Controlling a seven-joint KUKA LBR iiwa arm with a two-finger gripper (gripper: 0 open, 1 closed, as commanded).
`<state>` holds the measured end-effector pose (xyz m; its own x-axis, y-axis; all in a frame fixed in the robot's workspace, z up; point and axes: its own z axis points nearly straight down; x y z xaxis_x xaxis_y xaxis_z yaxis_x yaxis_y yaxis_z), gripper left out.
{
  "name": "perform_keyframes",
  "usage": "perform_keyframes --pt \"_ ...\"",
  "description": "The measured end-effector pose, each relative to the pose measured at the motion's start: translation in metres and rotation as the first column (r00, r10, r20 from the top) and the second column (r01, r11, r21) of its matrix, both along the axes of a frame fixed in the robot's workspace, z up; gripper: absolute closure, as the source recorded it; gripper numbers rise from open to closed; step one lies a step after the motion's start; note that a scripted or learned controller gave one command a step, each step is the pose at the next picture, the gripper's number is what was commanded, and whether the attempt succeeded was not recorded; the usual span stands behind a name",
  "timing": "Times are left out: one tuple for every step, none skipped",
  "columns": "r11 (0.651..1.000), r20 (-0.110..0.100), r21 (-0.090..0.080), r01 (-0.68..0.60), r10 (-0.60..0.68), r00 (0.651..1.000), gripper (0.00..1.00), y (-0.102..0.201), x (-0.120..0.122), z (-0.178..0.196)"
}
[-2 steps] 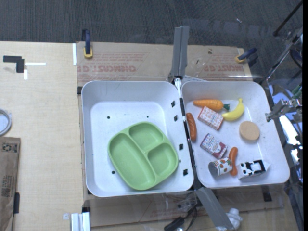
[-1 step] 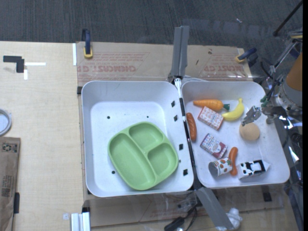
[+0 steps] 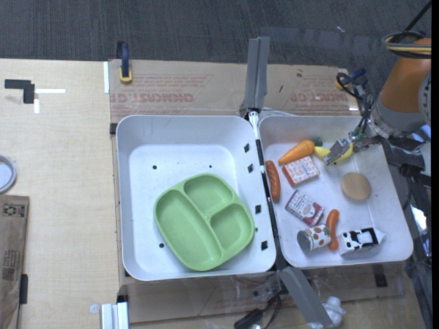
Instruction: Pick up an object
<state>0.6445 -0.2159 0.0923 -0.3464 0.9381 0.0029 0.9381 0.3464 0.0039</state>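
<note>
In the camera view my two-finger gripper (image 3: 337,154) sits low in the right white bin (image 3: 392,190), its tip against a small yellow piece (image 3: 347,151) beside the orange plastic carrot (image 3: 297,151); I cannot tell how far it is open or whether it grips anything. My worry is crowding; closing here could pinch the carrot's end or merely nudge the yellow piece away.

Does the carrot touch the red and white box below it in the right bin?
Cannot tell. In the camera view the carrot lies right above the box; their edges meet without a plain gap.
</note>
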Motion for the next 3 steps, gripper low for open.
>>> perform_keyframes --pt "1.0 0.001 -0.005 -0.003 0.003 1.0 1.0 -0.001 0.001 0.009" --pt "1.0 0.001 -0.005 -0.003 0.003 1.0 0.0 -0.001 0.001 0.009" --pt "0.969 -0.015 -0.003 -0.248 0.248 0.969 0.0 0.065 0.012 -0.001"
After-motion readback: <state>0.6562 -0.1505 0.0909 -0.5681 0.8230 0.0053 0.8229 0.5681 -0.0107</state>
